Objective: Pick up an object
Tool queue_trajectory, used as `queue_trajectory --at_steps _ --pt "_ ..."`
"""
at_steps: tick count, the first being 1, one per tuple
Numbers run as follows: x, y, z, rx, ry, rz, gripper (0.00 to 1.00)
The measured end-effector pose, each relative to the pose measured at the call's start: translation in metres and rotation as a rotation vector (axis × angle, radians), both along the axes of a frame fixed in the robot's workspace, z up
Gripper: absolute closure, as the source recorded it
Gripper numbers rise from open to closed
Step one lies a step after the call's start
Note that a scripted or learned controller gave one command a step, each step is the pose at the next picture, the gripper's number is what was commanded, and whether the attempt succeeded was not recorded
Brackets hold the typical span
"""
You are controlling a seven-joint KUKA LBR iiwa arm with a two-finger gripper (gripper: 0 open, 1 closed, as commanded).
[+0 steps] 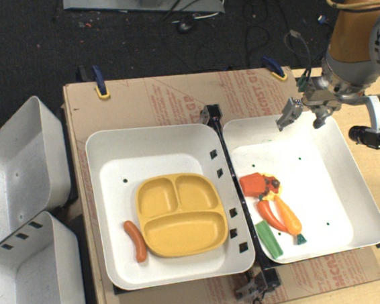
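White plastic makes up the two shallow bins sitting side by side on a brown board. The left bin (103, 157) holds a yellow divided tray (181, 213) near its middle, with three compartments, and an orange-brown sausage (136, 240) lying just beside the tray's left edge, toward the bin's front left corner. The right bin (329, 187) holds a small cluster close to its left wall: an orange-red block-like toy (255, 184) furthest back, a red pepper (271, 215) and an orange carrot (288, 216) lying side by side and touching in front of it, and a green piece (268, 237) by the bin's front left corner. The gripper (304, 116) hangs over the back edge of the right bin, well apart from the cluster, its two fingers spread wide with nothing between them; the grey arm with its orange band (359, 25) rises behind it at the right. The board (170, 96) carries red printed lettering and blue clamps at its back edge. Dark carpet with cables lies beyond, and two more white bins (17, 173) stand off the board's left side.
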State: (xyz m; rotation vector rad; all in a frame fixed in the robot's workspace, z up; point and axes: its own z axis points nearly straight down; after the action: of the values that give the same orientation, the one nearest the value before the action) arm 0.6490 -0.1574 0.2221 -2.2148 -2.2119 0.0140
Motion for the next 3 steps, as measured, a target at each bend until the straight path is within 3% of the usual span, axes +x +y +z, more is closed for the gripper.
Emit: queue_trajectory --at_steps 1,3 --pt "0.003 0.000 0.009 -0.003 -0.015 0.002 0.00" --pt "0.000 0.007 -0.082 -0.002 -0.012 0.001 0.00"
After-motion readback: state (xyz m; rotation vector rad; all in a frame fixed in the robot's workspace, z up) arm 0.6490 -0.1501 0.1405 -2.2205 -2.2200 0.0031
